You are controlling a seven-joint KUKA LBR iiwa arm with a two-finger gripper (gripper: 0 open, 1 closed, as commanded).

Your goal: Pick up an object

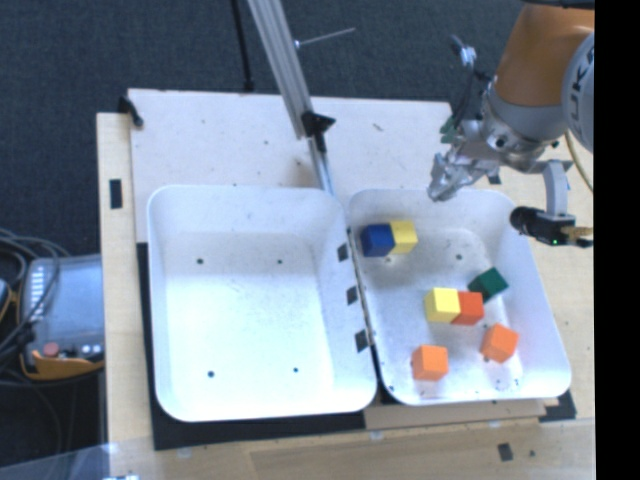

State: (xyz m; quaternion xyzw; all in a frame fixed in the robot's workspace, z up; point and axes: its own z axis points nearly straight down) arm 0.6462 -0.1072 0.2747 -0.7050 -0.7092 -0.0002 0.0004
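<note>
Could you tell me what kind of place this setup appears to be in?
Most likely a robotics lab bench for grasping trials: a robot arm with its hand above two white bins, coloured blocks for picking, and a metal camera pole.

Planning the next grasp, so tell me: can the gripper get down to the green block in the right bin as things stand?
Probably yes. The gripper hangs over the right bin's far edge, and the green block lies apart from its neighbours, with nothing above it. The yellow and red blocks sit close beside, but not touching.
</note>
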